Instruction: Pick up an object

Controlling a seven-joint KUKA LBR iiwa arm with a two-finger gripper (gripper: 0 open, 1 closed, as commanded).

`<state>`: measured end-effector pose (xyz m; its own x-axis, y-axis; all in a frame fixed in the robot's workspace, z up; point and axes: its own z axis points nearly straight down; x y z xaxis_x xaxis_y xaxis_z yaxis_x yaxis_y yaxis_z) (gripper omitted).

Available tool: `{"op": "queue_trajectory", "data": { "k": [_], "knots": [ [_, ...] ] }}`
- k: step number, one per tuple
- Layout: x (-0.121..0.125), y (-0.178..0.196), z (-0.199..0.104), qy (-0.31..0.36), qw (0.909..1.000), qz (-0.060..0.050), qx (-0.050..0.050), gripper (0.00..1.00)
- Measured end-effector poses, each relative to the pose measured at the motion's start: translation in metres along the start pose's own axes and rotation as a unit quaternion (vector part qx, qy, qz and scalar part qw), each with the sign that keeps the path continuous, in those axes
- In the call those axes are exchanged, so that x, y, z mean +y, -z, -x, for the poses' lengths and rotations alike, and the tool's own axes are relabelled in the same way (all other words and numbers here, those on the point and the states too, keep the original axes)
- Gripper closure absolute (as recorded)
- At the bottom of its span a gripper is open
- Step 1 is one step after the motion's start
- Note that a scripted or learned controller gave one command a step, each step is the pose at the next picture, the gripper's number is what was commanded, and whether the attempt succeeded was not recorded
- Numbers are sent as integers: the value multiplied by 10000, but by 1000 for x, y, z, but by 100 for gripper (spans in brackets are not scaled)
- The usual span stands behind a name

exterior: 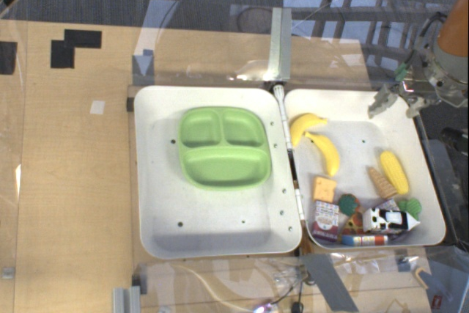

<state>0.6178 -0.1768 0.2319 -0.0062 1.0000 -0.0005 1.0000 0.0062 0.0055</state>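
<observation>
The right bin [359, 130] holds a mix of toys. A yellow banana [316, 137] lies at its left side and a yellow corn cob [394, 171] at its right, with a tan cone [380, 182] beside the corn. My gripper [396, 105] hangs open over the bin's far right corner. Its two grey fingers [378, 103] are spread apart with nothing between them. It is well away from the banana and above the corn.
Along the right bin's near edge crowd an orange cracker [325, 189], a small carton [327, 220], a black-and-white cow [387, 218], a green piece [410, 206] and a marker [364, 239]. A green divided plate [223, 146] lies in the left bin [157, 179].
</observation>
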Motion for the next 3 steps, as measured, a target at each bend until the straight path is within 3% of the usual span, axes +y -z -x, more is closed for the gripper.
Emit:
{"op": "queue_trajectory", "data": {
  "k": [1,2,3],
  "knots": [
    [-4,-109,-44,342,9994,6,-1,0],
    [-17,-128,-60,393,9990,191,-44,0],
    [-48,-140,-88,787,9969,62,-13,0]
  ]
}}
